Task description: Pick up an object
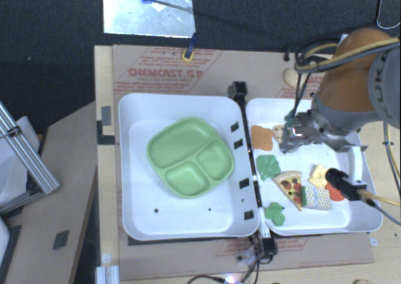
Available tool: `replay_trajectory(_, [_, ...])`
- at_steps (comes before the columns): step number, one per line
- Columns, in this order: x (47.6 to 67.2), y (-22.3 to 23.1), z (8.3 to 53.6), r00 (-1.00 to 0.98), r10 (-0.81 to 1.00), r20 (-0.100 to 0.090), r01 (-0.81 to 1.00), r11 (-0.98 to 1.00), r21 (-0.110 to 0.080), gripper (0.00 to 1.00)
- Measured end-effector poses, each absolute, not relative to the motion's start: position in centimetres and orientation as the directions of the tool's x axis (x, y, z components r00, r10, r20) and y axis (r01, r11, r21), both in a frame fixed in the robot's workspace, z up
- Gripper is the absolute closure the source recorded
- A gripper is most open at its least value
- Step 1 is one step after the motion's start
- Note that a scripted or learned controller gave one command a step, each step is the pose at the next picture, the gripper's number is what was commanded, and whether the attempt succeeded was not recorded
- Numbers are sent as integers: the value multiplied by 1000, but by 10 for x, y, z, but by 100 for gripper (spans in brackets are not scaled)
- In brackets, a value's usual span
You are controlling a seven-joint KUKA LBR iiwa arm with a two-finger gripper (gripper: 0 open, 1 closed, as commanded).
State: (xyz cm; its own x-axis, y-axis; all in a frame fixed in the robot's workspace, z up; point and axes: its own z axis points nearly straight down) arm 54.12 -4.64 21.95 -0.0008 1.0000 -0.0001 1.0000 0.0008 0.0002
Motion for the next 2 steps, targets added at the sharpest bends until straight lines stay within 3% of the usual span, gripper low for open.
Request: replay_trajectory(2, [543, -45, 231, -1, 1000, 0, 1000, 1, 2, 100])
